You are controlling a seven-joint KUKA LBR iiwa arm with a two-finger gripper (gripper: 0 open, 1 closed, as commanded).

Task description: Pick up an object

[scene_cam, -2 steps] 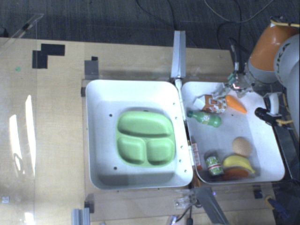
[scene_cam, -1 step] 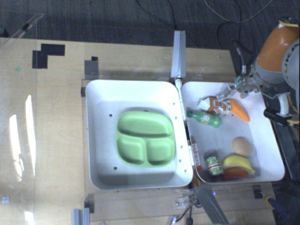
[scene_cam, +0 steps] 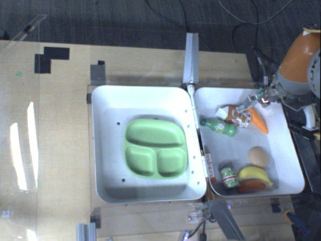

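The right bin holds several objects. A green bottle lies on its side near the bin's left wall. Beside it are a brown and white packet and an orange carrot. Nearer the front sit a tan round item, a yellow banana, a small green can and a red item under the banana. My gripper hangs over the bin's back right part, just above the packet and the carrot's top end. Nothing shows as held in it.
The left bin holds a green divided tray in its middle. A metal post stands behind the wall between the bins. Cables run over the dark floor behind the bench. The grey and orange arm fills the upper right.
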